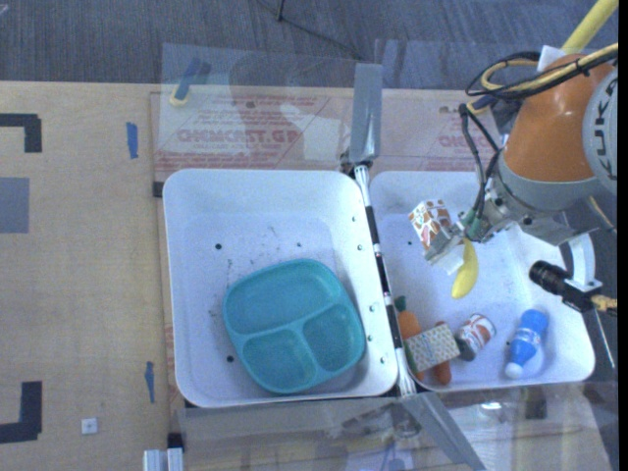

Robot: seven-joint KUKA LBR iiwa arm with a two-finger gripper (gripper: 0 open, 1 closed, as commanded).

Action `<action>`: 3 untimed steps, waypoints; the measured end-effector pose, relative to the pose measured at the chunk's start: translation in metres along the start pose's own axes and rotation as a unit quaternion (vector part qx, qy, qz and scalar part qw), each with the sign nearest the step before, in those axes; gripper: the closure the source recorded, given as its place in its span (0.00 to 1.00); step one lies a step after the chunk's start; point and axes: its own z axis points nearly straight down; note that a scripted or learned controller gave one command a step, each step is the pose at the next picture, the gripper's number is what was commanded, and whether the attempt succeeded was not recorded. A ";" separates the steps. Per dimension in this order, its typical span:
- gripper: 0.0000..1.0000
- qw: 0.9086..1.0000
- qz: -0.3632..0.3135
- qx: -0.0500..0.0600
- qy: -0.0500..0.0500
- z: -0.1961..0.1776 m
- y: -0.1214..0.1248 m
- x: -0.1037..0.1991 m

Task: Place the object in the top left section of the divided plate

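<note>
Gripper (469, 230): over right bin (579, 361), finger state not discernible. Snack packet (432, 226): touching gripper's left, grasp unconfirmed. Teal divided plate (294, 327): left bin (196, 263), well left and below; top-left section nearest far rim.

Teal divided plate (292, 327) in white left bin (196, 214). Right bin (412, 189) white: yellow banana (464, 273), blue-and-white bottle (526, 341), red-and-white can (475, 334), white-and-orange printed packet (432, 226). Tan table (78, 292), blue tape marks.

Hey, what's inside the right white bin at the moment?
The right white bin holds a crumpled snack packet, yellow banana, orange carrot, small can, blue bottle and patterned block; the arm covers its far corner.
</note>
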 end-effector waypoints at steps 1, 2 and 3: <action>1.00 0.999 -0.035 0.001 0.001 -0.026 -0.003 0.082; 1.00 0.998 -0.058 0.001 0.001 -0.026 -0.023 0.163; 1.00 1.000 -0.031 -0.001 0.000 -0.034 0.003 0.122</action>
